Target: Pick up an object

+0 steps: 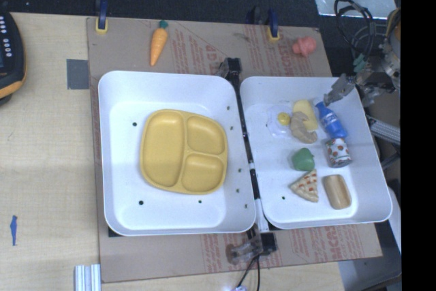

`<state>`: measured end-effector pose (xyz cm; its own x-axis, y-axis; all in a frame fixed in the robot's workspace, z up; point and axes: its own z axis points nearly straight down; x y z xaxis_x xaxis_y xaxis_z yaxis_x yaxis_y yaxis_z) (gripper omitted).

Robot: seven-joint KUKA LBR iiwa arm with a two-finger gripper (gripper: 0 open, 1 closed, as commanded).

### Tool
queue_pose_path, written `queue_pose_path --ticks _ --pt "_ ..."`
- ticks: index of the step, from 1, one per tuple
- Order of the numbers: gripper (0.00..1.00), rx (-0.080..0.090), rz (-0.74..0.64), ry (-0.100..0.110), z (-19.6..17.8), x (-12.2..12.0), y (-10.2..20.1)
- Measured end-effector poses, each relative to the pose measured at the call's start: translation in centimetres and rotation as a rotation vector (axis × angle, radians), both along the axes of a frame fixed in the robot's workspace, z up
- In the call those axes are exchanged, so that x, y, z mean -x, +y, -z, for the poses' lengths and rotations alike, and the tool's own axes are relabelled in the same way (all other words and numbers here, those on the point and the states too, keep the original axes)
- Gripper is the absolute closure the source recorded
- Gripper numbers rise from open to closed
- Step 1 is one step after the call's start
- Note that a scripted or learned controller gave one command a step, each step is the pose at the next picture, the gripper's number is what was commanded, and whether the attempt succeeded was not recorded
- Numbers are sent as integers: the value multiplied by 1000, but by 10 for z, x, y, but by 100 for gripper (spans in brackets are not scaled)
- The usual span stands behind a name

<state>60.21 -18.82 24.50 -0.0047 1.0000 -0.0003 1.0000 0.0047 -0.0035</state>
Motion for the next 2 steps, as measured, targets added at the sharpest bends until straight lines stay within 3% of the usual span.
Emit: queue_pose_path --ticks 1,2 --pt "0 0 -3 6 162 -47 -23" --pt "0 -4 1 8 154 34 25"
